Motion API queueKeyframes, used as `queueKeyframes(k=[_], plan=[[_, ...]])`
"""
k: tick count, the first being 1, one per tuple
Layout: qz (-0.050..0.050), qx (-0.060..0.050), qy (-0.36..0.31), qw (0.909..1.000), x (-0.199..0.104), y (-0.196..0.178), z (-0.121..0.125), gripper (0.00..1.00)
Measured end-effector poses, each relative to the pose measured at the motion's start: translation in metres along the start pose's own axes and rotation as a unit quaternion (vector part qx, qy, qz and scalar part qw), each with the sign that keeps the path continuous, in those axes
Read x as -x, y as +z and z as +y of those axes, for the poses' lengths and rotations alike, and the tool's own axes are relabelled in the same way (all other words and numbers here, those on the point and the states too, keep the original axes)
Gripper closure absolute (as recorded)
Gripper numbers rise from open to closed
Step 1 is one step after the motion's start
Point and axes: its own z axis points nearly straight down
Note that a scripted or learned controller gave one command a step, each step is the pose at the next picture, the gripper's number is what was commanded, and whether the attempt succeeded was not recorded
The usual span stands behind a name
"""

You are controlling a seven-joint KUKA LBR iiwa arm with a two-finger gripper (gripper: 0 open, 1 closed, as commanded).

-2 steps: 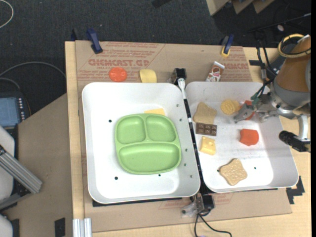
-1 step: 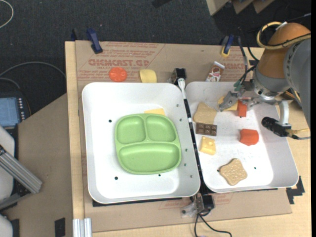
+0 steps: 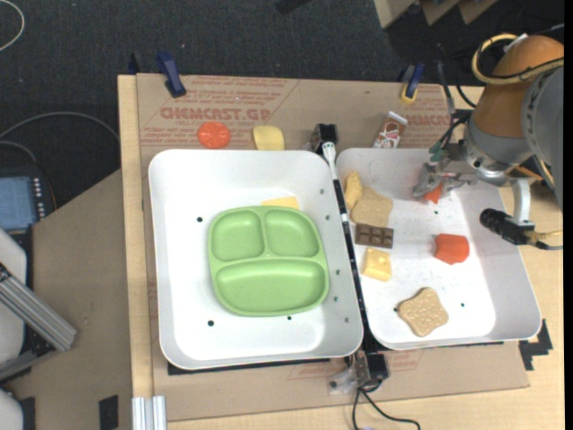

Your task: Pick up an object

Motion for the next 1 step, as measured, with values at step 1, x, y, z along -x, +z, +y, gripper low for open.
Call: queueKeyframes(k=[1], plan=[[0.002, 0.000, -0.002, 1.0000, -0.0758, -0.0398, 0.0188, 1.00]])
